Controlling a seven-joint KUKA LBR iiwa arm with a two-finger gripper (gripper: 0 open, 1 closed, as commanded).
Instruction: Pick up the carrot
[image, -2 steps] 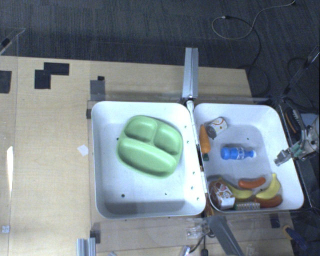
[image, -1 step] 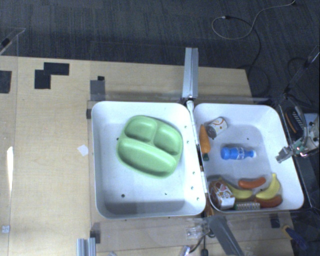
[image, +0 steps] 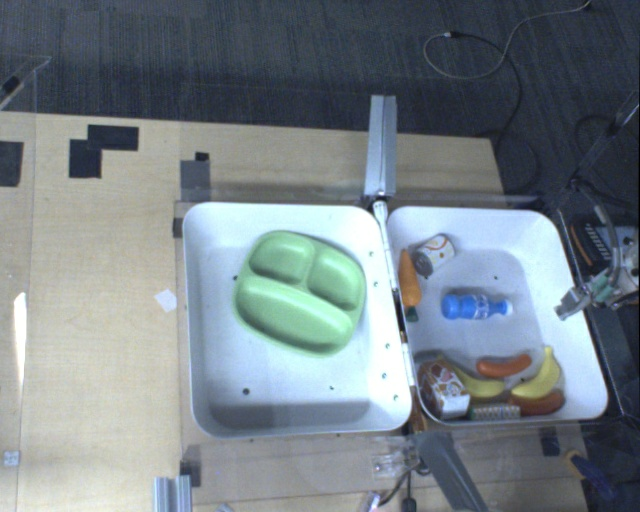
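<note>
Currently my tool (image: 585, 297), grip state unclear, sits far right of carrot (image: 409, 279), which lies lengthwise along the right bin (image: 540, 225)'s left wall.

gripper (image: 582, 300) at right frame edge: small pale grey metal fingers, greenish part and thin cables behind.

The left white bin (image: 205, 330) holds a green sectioned plate (image: 298, 290), lying upside down near its middle. In the right white bin (image: 540, 235), a blue bottle (image: 475, 306) lies on its side at the centre, with a small can (image: 432, 251) above and to its left. Along the bin's lower edge sit a yellow banana (image: 535, 377), a red sausage (image: 505, 365) and a brown packet (image: 444, 388). Black marks (image: 102, 146) show on the tabletop (image: 90, 330) at upper left of the frame
</note>
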